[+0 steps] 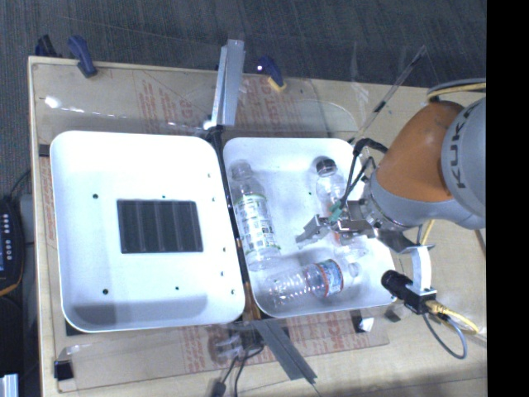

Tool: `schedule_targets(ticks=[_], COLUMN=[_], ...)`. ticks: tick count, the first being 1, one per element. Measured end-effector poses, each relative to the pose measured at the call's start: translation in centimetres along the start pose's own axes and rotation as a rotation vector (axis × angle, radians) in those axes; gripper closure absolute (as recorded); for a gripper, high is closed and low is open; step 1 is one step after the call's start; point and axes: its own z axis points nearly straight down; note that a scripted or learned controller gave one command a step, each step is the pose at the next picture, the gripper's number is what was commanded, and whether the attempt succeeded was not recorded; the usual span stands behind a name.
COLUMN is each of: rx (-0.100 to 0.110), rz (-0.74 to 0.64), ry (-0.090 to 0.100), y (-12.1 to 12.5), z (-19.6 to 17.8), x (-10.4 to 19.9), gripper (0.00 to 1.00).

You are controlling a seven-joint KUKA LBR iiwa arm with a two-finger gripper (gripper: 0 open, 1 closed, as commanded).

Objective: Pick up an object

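Note:
Three clear plastic bottles lie in the right bin (pixel 285 154). One with a white label (pixel 252 213) runs along the bin's left wall. Another with a blue label (pixel 312 279) lies across the near side. A third with a dark cap (pixel 327 180) sits at the far right, partly behind the wrist. My gripper (pixel 318 228) hangs over the bin's middle right, between the dark-capped bottle and the blue-labelled one. I see nothing held in it.
The left bin (pixel 83 160) holds a dark ribbed rectangular pad (pixel 159 226) at its middle. A metal divider post (pixel 227 81) rises between the bins at the back. Blue clamps (pixel 83 55) sit on the bench's far edge.

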Motion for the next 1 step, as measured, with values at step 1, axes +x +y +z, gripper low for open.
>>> schedule_targets(ticks=[1], rx=[0.0], rz=[-0.053], ry=[0.0], y=[3.45], z=[7.7], x=[-3.43], gripper=[0.0])
